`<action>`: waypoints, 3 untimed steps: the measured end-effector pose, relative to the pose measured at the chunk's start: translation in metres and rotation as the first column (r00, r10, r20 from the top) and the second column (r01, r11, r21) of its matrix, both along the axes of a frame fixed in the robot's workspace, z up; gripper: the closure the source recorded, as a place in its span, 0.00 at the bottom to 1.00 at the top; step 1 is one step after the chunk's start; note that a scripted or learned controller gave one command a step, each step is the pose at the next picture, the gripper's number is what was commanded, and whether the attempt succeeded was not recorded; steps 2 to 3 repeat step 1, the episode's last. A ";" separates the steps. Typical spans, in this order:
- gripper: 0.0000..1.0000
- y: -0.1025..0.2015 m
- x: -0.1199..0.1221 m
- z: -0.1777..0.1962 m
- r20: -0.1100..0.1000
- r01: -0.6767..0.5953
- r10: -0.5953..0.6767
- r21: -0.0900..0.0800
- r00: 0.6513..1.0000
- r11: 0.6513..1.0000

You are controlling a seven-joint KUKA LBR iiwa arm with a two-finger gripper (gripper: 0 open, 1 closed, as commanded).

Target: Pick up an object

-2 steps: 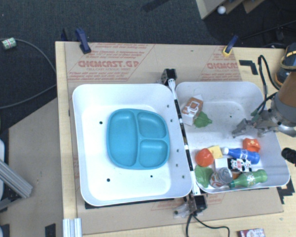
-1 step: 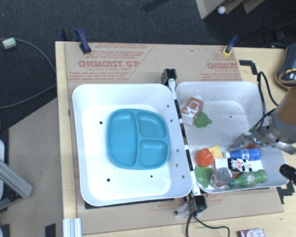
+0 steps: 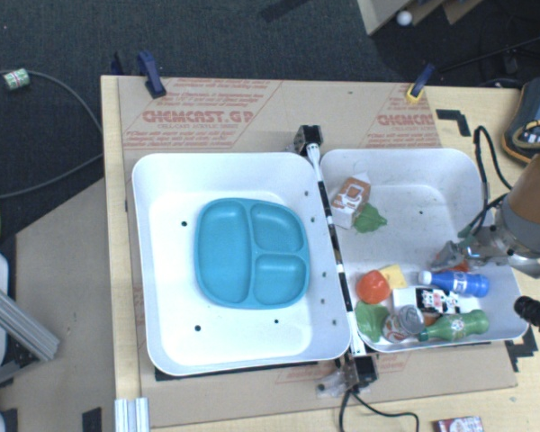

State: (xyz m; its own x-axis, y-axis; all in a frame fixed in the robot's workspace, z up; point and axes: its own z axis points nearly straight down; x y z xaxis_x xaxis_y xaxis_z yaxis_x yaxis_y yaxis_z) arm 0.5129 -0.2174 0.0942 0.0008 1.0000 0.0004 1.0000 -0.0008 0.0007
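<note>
Here the gripper (image 3: 456,255) hangs just above the blue bottle (image 3: 459,283).

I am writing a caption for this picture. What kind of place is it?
Probably a robotics lab bench: two white bins on a paper-covered board, a robot arm reaching in, and cables on dark carpet.

Grey arm (image 3: 531,228) with orange band; black cable alongside; metallic end effector (image 3: 456,252)

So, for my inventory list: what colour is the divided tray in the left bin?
Light blue divided tray, camera view.
</note>
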 end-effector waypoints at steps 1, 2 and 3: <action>1.00 0.093 0.052 0.082 0.002 -0.004 0.004 0.001 1.000 1.000; 1.00 0.093 0.052 0.082 0.002 -0.004 0.004 0.001 1.000 1.000; 1.00 0.093 0.052 0.082 0.002 -0.004 0.004 0.001 1.000 1.000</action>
